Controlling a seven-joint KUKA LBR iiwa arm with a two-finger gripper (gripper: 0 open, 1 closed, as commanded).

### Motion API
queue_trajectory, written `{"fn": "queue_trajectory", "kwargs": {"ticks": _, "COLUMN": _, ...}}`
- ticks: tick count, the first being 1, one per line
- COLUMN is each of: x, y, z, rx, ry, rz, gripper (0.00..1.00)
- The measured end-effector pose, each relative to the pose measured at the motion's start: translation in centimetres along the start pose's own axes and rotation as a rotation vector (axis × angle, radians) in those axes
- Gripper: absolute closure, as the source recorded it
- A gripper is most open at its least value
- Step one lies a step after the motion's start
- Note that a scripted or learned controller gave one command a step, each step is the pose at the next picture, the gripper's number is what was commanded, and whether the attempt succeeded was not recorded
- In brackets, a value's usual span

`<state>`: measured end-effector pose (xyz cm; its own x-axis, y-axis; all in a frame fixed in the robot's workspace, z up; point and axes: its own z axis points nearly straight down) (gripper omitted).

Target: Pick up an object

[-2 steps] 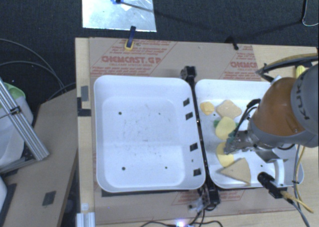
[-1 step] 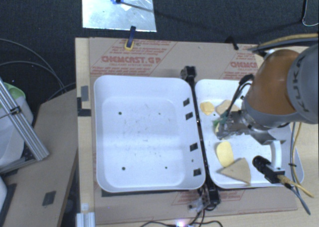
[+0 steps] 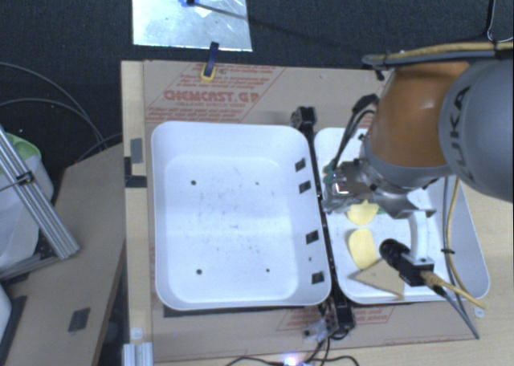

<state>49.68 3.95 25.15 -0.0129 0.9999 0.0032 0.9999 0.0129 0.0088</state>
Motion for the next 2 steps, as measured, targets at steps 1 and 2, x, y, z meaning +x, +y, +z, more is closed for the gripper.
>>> {"fn": "queue_trajectory", "kwargs": {"ticks": 1, "x": 1.2, "y": -0.7, "z": -12.3, "rx": -0.008, "ry": 0.0, "rz": 0.006, "gripper": 1.0}}
{"fn": "queue_trajectory", "kwargs": {"ticks": 2, "x": -2.8, "y": -1.2, "z": 1.4, "rx": 0.019, "ry": -0.005, "rz": 0.017, "gripper": 1.0}}
